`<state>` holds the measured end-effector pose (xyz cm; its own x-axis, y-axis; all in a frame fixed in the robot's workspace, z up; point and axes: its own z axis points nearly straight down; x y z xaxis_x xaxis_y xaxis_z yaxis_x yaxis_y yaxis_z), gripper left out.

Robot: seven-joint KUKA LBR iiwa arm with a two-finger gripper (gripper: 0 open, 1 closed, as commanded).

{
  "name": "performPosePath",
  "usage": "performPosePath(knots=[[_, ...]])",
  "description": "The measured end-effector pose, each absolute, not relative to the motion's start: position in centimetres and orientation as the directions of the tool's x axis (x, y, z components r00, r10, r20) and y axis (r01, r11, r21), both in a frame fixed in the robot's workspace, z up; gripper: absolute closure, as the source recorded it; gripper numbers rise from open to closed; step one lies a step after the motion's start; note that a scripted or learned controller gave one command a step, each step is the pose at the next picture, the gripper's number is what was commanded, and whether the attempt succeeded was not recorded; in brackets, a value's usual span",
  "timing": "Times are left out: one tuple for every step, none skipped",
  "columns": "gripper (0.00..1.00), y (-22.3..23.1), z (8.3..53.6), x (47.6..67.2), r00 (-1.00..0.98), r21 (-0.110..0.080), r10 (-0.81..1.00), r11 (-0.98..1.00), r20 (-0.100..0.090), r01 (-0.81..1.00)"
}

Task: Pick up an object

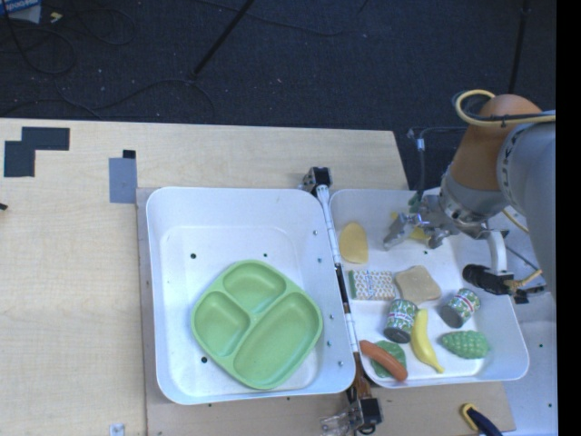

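My gripper (pixel 414 236) hangs low over the back of the right bin (pixel 508 357), its two silver fingers (pixel 395 236) spread apart, so it is open. A small yellow thing (pixel 417 232) shows just under it, mostly hidden; I cannot tell whether the fingers touch it. In front of the gripper lie a tan bread slice (pixel 418 284), a patterned cracker (pixel 373 284), two small cans (pixel 400 317) (pixel 460 306), a banana (pixel 423 339), a bumpy green piece (pixel 464 344) and an orange-red carrot (pixel 384 359). A pale yellow chip (pixel 353 242) lies to the gripper's left.
The left bin (pixel 172 243) holds a green divided plate (pixel 257 322). A ridge with a black clip (pixel 318 178) separates the two bins. The arm's grey and orange body (pixel 508 153) stands over the right bin's far right corner.
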<state>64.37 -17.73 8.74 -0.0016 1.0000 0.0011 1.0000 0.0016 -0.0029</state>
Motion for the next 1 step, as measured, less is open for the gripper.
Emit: performPosePath(knots=[[1.00,-17.74,9.73,64.38,-0.004,-0.004,1.000,0.004,0.001,1.000]])
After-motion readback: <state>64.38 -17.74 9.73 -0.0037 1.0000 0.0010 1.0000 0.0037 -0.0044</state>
